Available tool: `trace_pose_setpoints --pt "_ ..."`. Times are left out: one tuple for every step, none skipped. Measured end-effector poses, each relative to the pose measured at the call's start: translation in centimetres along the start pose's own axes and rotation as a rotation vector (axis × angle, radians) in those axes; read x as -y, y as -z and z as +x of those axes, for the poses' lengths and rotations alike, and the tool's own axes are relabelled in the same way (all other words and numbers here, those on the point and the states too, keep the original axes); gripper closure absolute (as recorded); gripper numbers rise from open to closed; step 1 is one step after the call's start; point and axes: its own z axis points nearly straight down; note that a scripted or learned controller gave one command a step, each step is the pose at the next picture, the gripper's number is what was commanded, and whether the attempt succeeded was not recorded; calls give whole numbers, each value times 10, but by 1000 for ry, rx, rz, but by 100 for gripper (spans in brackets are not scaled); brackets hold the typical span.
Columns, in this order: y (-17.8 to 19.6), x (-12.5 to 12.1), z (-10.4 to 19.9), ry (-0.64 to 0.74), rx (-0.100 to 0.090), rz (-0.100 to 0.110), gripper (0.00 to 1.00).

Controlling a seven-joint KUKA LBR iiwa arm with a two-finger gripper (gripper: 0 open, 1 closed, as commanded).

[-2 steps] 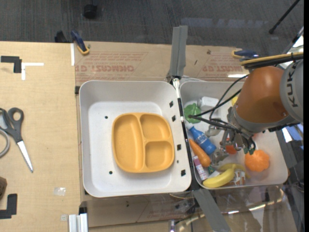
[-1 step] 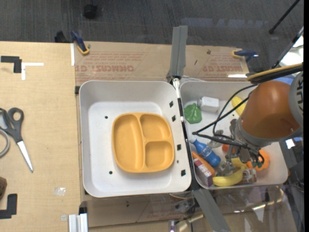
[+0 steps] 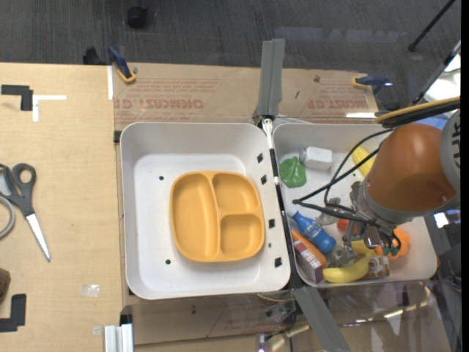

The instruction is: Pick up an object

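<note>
Yellow tray (image 3: 217,216), white bins (image 3: 139,196) (green toy (image 3: 292,171)).

A broad, rounded orange band (image 3: 407,171) is seen on the arm (image 3: 448,152), with grey casing beyond it. Black cables (image 3: 333,189) are looped out from the wrist. The gripper (image 3: 364,235) is built of dark and silvery metal parts.

Smooth yellow plastic tray (image 3: 217,216)
</note>
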Motion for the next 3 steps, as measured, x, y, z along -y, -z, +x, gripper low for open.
trace_pose_setpoints --pt "-1 -2 -1 -62 -5 0 0" --pt "0 -2 0 -49 -1 2 0" --pt "57 92 3 -55 -11 -3 0"
